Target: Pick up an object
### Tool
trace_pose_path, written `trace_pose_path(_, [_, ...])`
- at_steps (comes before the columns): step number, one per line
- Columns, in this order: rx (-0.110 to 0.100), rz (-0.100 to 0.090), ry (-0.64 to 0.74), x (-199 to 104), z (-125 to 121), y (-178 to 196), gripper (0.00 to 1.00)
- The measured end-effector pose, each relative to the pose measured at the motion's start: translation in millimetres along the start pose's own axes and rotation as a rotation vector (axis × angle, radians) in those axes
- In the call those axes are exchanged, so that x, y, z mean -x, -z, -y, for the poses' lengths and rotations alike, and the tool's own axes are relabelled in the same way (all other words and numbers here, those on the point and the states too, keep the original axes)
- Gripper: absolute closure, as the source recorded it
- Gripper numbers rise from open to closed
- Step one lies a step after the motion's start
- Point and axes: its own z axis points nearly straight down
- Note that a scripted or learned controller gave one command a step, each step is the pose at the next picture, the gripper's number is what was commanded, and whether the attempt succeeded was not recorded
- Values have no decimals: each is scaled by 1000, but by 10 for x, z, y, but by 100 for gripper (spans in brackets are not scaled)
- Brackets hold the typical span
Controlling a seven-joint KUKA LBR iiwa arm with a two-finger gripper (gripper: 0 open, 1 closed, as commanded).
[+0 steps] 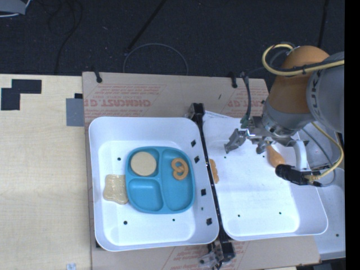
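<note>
Two white bins side by side on the table. In the left bin (107, 229): one blue tray (154, 198) holding one round cracker (143, 163) and one pretzel (179, 169); one pale biscuit (115, 188) beside the tray. Right bin (270, 218) floor mostly bare. Farther back, claw (247, 141) with fingers spread, pinching nothing, beside one orange object (275, 154).

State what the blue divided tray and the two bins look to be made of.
Blue tray: likely moulded plastic, smooth with a faint sheen, rounded compartment walls. Left bin and right bin: probably thin formed plastic, glossy white, with rolled rims and soft corners; the view cannot confirm it.
</note>
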Motion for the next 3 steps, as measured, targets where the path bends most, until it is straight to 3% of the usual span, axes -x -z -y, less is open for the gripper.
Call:
trace_pose_path(1, [-1, -1, 0, -62, 56, -630, 0])
trace_pose_path(2, [12, 3, -3, -47, 27, -816, 0])
trace_pose_path(3, [6, 2, -9, -43, 56, -768, 100])
